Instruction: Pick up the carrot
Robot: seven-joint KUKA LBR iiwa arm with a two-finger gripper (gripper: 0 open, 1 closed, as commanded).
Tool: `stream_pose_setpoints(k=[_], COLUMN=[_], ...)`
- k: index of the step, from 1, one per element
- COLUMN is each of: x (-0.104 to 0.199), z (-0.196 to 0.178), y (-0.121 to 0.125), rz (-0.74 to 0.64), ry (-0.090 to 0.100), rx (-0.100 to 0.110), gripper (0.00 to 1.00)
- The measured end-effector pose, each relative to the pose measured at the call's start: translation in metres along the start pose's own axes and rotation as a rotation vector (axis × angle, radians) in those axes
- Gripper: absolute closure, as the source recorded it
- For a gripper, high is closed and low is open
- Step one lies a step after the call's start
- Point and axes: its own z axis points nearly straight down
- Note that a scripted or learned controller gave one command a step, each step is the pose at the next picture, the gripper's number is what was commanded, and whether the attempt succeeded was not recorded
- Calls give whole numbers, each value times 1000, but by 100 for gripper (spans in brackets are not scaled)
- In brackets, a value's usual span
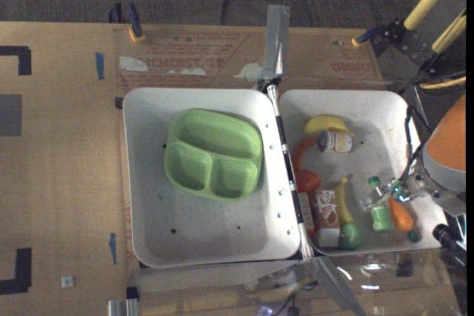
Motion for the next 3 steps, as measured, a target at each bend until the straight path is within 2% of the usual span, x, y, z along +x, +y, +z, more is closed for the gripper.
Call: stream_pose_setpoints(k=[1, 2, 3], x=[-31, -32, -33], z=[-5, -80, -90], y=[-12, -11, -9], rz=[38, -166, -168], ry=[11, 11, 7], rx=[12, 10, 6], gripper=[100, 100, 100])
